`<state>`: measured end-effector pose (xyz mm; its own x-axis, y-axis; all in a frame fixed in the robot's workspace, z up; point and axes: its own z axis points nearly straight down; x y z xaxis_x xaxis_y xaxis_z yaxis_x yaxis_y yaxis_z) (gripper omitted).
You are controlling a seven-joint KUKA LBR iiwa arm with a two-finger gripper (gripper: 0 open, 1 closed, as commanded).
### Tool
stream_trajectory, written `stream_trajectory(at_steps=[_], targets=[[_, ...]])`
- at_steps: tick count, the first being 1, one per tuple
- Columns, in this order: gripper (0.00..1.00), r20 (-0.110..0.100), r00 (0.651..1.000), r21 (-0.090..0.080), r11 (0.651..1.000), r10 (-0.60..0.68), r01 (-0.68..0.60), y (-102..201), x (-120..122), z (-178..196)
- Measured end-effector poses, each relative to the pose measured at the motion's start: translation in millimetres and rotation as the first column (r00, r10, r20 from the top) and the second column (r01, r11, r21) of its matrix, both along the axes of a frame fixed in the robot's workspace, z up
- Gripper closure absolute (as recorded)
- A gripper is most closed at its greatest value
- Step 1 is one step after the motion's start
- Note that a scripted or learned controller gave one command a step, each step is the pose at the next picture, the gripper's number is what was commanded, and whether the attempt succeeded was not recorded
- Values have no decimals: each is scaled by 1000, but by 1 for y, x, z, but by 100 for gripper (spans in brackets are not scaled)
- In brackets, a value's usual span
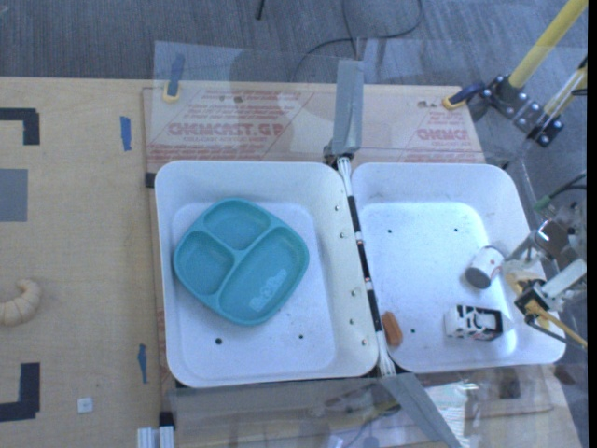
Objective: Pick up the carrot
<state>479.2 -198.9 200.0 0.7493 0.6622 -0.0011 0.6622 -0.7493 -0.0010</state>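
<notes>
The carrot [392,329] is lying in the right bin [424,189], pressed against its left wall near the front corner — white floor is stretching open to its right. Farther right, a small cylinder [484,267] and a black-and-white item [474,321] are sitting. The left bin [187,180] is holding a teal plate [241,260].

1. The arm's end comes into the frame at the right edge, in the lower right quarter.
2. The gripper [478,319] sits low in the lower right of the frame, a small white and black block with dark markings on its face.
3. A pale cylindrical part lies just above it and slightly to the right.
4. Cabling and small fittings trail from there toward the right edge of the frame.
</notes>
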Motion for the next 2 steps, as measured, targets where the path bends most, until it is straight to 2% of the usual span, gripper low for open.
stream_trajectory(at_steps=[1,2], targets=[[100,-1,943,3,943,333,-333,-5,0,-9],[100,0,999,0,999,-48,48,13,0,-7]])
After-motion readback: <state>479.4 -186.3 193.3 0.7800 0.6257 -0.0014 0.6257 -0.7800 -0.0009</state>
